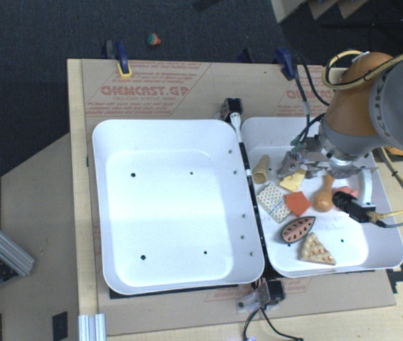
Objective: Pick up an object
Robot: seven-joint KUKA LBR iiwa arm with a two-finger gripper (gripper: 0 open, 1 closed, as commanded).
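The right bin [372,251] holds several small objects. A tan cylinder [260,169] lies by the bin's left wall. Near it are a yellow piece [293,182], a checked waffle square [273,200] and an orange-red cube [297,204]. A brown pear-shaped piece [324,197] and a pink piece [351,188] lie further right. A dark oval with dots [298,229] and a pizza slice [317,250] sit toward the front. My gripper [302,163] hangs low over the yellow piece, at the back of this cluster.
The left bin [173,204] stands beside the right one, the two walls meeting in a ridge [247,190]. Blue clamps [121,54] hold the brown board at the back. The arm's orange band [354,94] looms over the right bin's back right corner.
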